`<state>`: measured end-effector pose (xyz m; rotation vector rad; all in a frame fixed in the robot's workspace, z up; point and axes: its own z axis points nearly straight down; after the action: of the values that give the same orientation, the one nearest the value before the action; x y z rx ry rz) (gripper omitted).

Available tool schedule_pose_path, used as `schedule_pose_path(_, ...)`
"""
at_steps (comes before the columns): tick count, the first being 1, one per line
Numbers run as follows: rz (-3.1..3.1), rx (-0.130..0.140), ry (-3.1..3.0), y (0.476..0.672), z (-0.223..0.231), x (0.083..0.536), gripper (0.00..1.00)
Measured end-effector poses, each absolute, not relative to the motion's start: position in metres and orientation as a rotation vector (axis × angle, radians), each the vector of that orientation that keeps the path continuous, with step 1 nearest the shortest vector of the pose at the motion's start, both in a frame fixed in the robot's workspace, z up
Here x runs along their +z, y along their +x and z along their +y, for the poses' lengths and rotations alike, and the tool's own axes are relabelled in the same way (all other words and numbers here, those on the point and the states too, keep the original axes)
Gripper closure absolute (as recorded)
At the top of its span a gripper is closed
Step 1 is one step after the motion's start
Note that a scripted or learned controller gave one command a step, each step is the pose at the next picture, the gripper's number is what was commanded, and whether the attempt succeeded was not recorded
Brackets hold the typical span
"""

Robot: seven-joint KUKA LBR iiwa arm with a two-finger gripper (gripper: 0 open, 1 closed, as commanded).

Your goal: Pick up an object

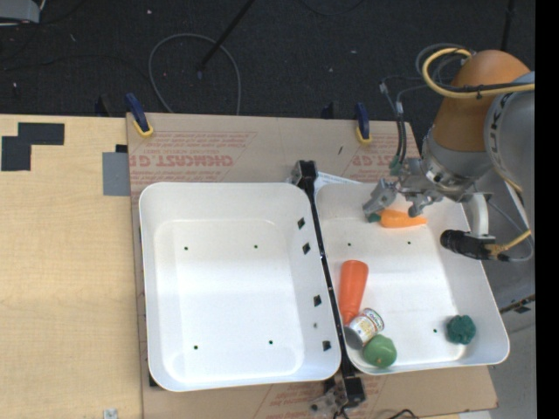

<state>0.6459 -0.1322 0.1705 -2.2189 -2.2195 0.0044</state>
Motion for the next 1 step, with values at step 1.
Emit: schedule_pose_path(1,-2.218,0.006,-2.218,0.6411,-0.1376,0.1092,0.0)
